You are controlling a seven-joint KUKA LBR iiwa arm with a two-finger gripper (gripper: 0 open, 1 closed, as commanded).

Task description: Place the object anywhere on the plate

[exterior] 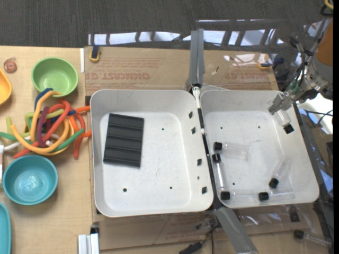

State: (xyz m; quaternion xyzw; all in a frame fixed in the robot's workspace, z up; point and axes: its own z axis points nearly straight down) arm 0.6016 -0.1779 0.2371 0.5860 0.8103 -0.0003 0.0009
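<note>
A black ribbed rectangular plate (123, 140) lies flat in the left part of the left bin (153, 202). Several clear plastic tubes with black caps lie in the right bin (310, 194): one (232, 151) left of centre, one (219, 176) along the left wall, one (279, 172) at the lower right. My gripper (279, 106) hangs over the right bin's upper right corner. Just below it is another black-capped clear piece (287, 127); whether it is held I cannot tell.
On the wooden bench to the left stand a green bowl (54, 76), a teal bowl (29, 179) and a tangle of coloured cords (50, 126). Cardboard (137, 67) lies behind the bins. Cables and the arm crowd the far right.
</note>
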